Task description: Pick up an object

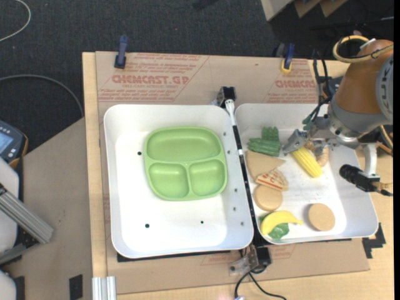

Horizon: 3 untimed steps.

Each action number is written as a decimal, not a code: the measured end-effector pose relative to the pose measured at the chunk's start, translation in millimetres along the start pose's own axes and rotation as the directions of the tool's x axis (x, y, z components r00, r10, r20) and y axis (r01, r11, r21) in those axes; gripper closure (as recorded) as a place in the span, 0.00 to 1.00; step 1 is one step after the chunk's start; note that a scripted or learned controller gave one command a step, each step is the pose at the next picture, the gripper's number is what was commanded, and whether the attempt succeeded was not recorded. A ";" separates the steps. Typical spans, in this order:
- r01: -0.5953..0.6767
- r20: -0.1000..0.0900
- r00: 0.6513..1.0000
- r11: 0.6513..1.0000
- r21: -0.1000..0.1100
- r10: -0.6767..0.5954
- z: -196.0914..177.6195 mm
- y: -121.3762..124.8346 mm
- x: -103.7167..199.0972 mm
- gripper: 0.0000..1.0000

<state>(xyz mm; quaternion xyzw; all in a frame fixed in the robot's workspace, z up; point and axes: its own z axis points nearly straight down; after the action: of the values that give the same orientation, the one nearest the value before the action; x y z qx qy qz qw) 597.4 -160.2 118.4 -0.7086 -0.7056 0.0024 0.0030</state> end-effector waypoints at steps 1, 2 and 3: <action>0.000 0.002 1.000 1.000 -0.007 0.000 -51.3 -54.9 -20.8 0.00; -0.003 -0.003 1.000 1.000 -0.001 0.003 38.4 -121.7 -61.9 0.00; 0.002 0.002 1.000 1.000 -0.010 -0.002 24.2 -117.3 -59.8 1.00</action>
<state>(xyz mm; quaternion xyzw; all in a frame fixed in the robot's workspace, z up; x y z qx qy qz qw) 479.7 -219.5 95.0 -0.7078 -0.7064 -0.0007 -0.0012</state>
